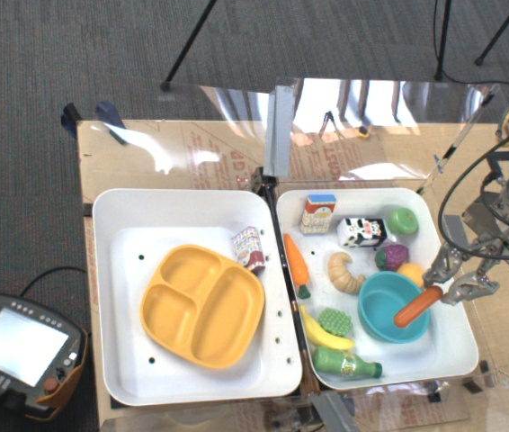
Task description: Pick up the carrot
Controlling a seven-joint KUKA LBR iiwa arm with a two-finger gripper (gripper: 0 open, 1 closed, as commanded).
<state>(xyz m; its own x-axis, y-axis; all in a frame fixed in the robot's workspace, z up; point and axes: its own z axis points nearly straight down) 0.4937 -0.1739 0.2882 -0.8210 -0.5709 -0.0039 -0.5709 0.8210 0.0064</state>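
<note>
Orange carrot [296, 265], yellow tray [202, 306]

Robotics lab: tripod legs [196, 30] on grey carpet [57, 52], teach pendant [22, 349], cardboard-topped bench [174, 156].

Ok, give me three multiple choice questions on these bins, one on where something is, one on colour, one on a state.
1. Where is the carrot?
A. right bin, by its left wall
B. on the yellow tray
C. in the bowl

2. What colour is the bowl?
A. red
B. teal
C. white

3. How does the bottle rest?
A. upright
B. on its side
C. in the pincer

Answers: 1 A, it lies along the right bin's left wall. 2 B, the bowl is teal. 3 B, it lies flat near the front wall.
</note>
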